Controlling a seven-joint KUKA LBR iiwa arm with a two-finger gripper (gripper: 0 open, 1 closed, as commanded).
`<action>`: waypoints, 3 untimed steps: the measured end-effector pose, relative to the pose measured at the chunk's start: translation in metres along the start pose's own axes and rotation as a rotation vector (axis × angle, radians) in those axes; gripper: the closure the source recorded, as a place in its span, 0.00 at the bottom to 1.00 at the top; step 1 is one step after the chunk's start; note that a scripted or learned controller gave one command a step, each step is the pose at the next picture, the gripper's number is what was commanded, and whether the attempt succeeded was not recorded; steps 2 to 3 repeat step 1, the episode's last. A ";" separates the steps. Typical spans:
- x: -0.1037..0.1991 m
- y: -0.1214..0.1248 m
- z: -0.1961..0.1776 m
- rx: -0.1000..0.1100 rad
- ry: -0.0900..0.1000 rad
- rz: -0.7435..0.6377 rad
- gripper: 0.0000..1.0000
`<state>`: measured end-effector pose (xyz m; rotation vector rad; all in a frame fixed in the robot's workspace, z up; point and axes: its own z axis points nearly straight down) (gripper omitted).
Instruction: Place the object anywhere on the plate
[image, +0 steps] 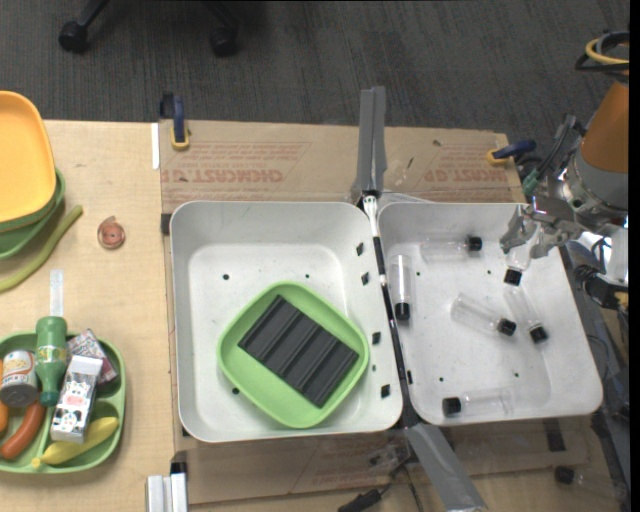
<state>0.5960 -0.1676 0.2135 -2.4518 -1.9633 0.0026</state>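
Nearest the camera, a clear vial (478, 403) lies in the right bin (570, 395); others lie scattered beyond it, all well apart from the green plate (232, 358) in the left bin. They look light, smooth, likely to roll; I'd grip mid-body. My gripper (520, 250) hangs over the right bin's far corner, one vial (513, 271) seemingly dangling between my fingers.

Even, bright overhead light washes my two shallow white plastic bins (190, 300) nearly flat, with soft shadows under their rims and the green square plate (235, 375), while my hand (522, 248) at the right looks slightly blurred.
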 end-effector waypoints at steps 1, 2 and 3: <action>0.000 0.000 0.000 0.000 0.000 0.000 0.00; 0.000 0.000 0.000 0.000 0.000 0.000 0.00; 0.000 0.000 0.000 0.000 0.000 0.000 0.00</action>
